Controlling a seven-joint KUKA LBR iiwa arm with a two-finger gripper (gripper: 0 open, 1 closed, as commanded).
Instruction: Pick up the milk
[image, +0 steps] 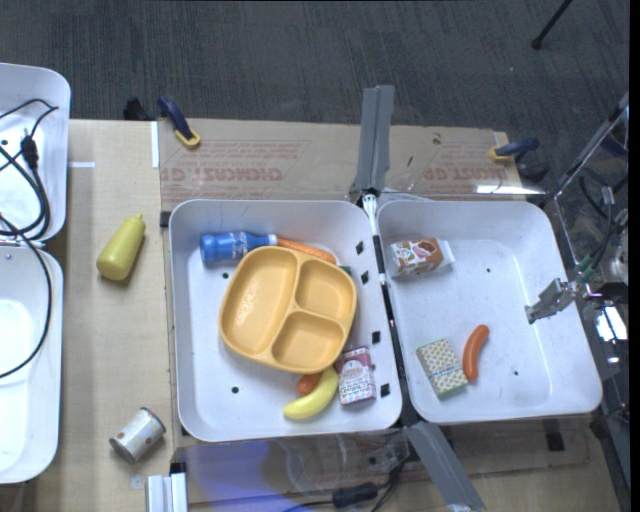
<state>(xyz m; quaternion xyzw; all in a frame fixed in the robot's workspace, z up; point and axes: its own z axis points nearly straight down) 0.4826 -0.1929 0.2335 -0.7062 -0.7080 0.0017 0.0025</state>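
Milk carton (418, 257) lies on its side, top-left of the right bin (520, 405), well apart from the gripper (548, 300) near the bin's right wall, jaw state unreadable; best approached squarely across its narrow sides, clear of the wall.

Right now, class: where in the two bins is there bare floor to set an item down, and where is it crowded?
Free: the right bin floor between the carton, the sausage and the gripper; also the left bin's lower-left corner. Crowded: around the yellow tray, hemmed by the blue bottle, banana and small carton.
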